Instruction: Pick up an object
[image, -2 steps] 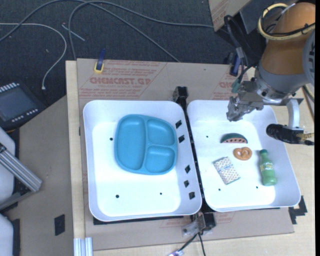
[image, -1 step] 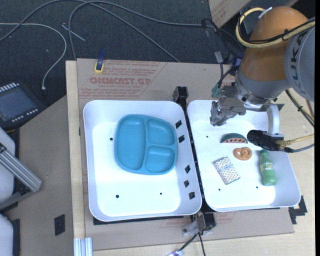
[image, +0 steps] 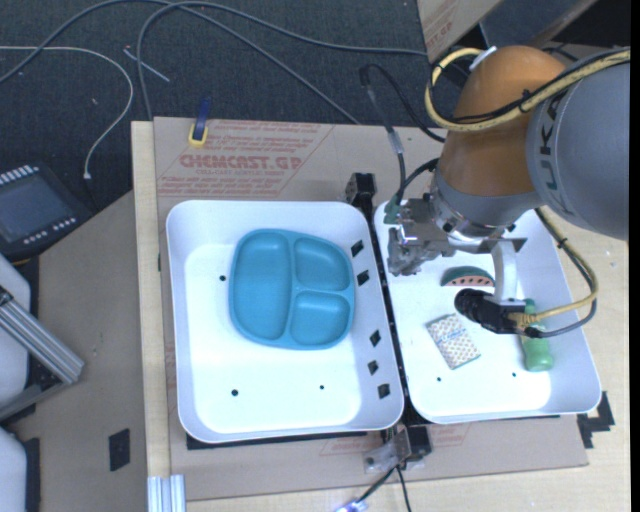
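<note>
On the counter (image: 150, 420), two shallow white bins side by side. In the left bin (image: 182, 300), a blue divided plate (image: 290, 290), lying flat towards the far side. Over the right bin (image: 480, 390), reaching in from the right, the grey arm (image: 590, 120) with its orange band. Hand (image: 403, 248) low over that bin's far left corner, close to the shared wall. Right of the hand, a small red-and-green slice (image: 470, 275). Nearer, a patterned packet (image: 453, 340), tilted, apart from the hand. At the right, a green block (image: 537, 354). Beyond the bins, a printed brown sheet (image: 250, 160) flat on the counter.
</note>
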